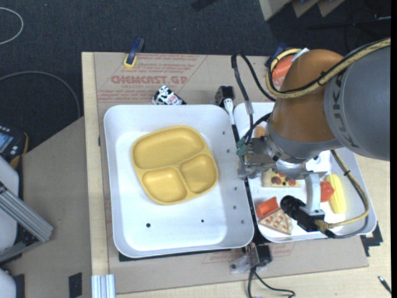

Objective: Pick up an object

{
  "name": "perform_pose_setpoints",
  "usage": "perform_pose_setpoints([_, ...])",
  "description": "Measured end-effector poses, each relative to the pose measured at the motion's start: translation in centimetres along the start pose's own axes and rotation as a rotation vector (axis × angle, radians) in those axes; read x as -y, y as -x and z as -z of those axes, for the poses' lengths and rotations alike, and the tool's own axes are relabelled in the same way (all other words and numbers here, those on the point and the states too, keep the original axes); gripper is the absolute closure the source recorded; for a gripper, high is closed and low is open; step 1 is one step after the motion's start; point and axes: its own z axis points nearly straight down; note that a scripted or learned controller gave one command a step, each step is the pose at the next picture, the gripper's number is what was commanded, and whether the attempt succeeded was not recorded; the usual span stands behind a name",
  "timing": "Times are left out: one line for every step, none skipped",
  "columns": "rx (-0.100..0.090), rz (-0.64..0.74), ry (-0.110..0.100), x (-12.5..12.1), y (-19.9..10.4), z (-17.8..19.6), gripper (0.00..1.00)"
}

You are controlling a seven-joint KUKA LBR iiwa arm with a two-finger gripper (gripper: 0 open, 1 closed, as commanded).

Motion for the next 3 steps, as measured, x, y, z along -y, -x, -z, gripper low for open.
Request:
perform_pose_setpoints([0.002,-0.005,0.006,0.0,0.0,0.7,1.00])
perform_pose_setpoints([0.003,-0.004,0.007,-0.3,-0.8,2.0,1.00])
perform_pose_setpoints([0.003,-0.005,0.000,-0.4,-1.6,0.2,1.00])
